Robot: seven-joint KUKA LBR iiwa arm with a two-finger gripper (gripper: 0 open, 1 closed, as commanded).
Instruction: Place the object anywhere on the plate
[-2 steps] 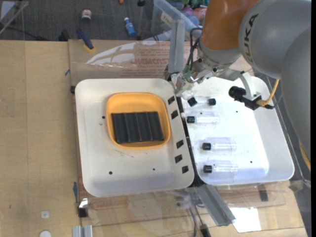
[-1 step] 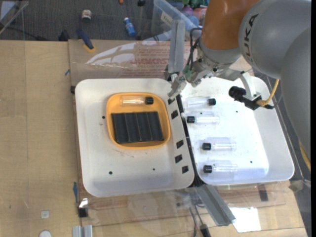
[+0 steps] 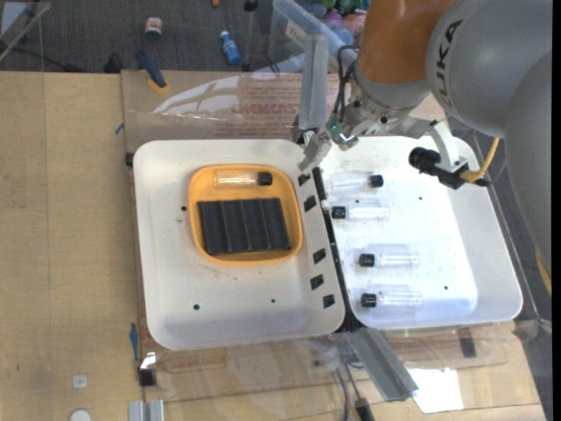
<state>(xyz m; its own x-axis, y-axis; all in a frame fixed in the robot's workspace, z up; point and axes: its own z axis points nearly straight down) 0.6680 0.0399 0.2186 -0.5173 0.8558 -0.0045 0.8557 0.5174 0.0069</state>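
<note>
An orange plate [image 3: 246, 214] with a black ridged insert lies in the left bin [image 3: 175, 279]. A clear tube with a black cap [image 3: 242, 180] rests on the plate's far rim, lying on its side. My gripper [image 3: 331, 140] hangs over the far end of the divider between the two bins, to the right of the plate and above it. I see nothing in it. Several more clear tubes with black caps lie in the right bin [image 3: 456, 261], among them one at the far side [image 3: 359, 182] and one at the near side [image 3: 390, 299].
The grey arm with its orange band [image 3: 403, 33] covers the upper right. A black fitting [image 3: 434, 165] sits at the right bin's far side. Black clips [image 3: 317, 257] line the divider. A clear box of coloured items [image 3: 320, 3] stands behind the bench.
</note>
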